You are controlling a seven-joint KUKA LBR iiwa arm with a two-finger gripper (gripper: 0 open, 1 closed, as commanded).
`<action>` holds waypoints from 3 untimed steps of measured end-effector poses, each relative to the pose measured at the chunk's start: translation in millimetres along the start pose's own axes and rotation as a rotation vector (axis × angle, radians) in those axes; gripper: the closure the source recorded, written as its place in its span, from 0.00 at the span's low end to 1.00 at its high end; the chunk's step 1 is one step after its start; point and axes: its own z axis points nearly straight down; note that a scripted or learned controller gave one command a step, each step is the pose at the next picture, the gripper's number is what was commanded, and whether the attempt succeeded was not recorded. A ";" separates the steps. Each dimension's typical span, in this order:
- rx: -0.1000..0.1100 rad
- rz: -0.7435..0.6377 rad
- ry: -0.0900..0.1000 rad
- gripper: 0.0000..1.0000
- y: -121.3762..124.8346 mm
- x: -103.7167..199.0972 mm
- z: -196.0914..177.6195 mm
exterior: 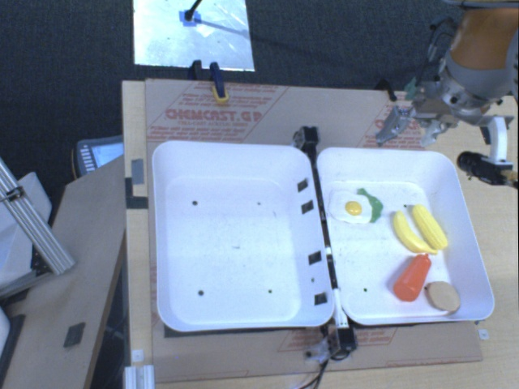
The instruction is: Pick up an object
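two shallow white bins side by side on the counter (243, 104), left bin (231, 241) bare white, right bin (454, 185) holding the toys. above the right bin's far rim, the claw (409, 128) hanging with nothing between its fingers; open or closed, cannot tell. inside the right bin, largest to smallest: two yellow bananas (420, 228) touching, a fried egg (355, 208) with a green bit, an orange carrot (412, 277), a tan round piece (443, 296) beside it.
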 end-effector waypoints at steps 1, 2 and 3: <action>-0.004 -0.003 0.000 1.00 0.9 0.3 -11.3; 0.004 0.002 0.001 1.00 -63.3 22.7 48.5; -0.003 -0.008 0.003 1.00 -102.6 110.4 -35.4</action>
